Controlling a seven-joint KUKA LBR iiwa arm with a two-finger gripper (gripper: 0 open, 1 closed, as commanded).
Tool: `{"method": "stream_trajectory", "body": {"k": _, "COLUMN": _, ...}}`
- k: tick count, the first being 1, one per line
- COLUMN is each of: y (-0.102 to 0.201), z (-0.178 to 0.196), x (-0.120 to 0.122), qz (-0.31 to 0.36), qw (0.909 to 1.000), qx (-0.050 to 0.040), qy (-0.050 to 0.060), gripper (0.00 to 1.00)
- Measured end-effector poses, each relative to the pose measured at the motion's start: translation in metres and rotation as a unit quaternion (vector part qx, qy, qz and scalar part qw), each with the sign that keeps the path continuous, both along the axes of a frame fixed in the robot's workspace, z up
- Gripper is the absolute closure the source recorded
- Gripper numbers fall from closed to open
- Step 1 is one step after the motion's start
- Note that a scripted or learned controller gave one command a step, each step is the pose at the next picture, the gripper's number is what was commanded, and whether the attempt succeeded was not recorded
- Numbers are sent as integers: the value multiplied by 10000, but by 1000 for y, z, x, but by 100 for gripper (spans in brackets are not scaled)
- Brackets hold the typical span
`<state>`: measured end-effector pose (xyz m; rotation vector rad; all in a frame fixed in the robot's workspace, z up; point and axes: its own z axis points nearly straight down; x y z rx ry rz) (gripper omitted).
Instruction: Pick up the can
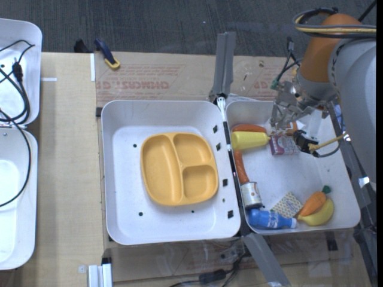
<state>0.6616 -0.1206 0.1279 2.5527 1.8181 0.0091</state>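
The can (250,194) is a small silver cylinder with a dark band. It lies on its side against the left wall of the right bin (287,175), between a long orange piece (240,164) and a blue bottle (270,220). My gripper (283,123) hangs at the back of the right bin, well behind and to the right of the can, just above a small reddish packet (282,145). Nothing shows held in it.
A yellow squeeze bottle (249,139) and an orange item (248,127) lie at the bin's back left. A tan cracker-like square (287,204), a toy carrot (315,201) and a banana (318,216) sit front right. The left bin (119,178) holds a yellow divided plate (178,167).
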Motion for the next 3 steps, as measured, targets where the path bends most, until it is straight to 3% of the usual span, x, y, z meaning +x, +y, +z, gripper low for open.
{"method": "stream_trajectory", "body": {"k": 1, "y": -12, "z": -10, "x": -39, "qz": -779, "qw": 9967, "qx": 9, "qy": -244, "gripper": 0}}
{"method": "stream_trajectory", "body": {"k": 2, "y": -24, "z": 89, "x": -8, "qz": -1932, "qw": 9812, "qx": 14, "qy": 49, "gripper": 0}}
{"method": "stream_trajectory", "body": {"k": 3, "y": 19, "z": -22, "x": -43, "qz": -1841, "qw": 9829, "qx": 19, "qy": 55, "gripper": 0}}
